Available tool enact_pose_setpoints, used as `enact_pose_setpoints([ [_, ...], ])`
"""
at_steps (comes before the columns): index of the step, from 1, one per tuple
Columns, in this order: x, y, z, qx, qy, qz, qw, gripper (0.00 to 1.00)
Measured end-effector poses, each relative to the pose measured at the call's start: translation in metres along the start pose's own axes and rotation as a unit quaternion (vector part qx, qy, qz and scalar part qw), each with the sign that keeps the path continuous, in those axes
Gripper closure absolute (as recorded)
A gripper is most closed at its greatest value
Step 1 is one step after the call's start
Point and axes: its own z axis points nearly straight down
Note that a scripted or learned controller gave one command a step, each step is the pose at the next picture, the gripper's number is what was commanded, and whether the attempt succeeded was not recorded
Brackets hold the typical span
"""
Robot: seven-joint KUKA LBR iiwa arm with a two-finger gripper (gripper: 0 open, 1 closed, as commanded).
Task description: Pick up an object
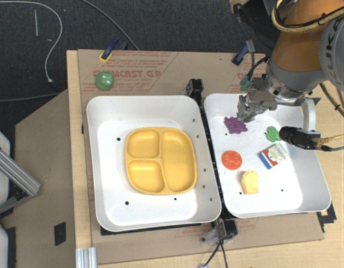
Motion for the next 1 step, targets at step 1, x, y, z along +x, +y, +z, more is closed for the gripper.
enact_pose_setpoints([
  [1, 0.0572, 0.0088, 0.0036, -0.002, 0.0, -0.001, 1.0, 1.0],
])
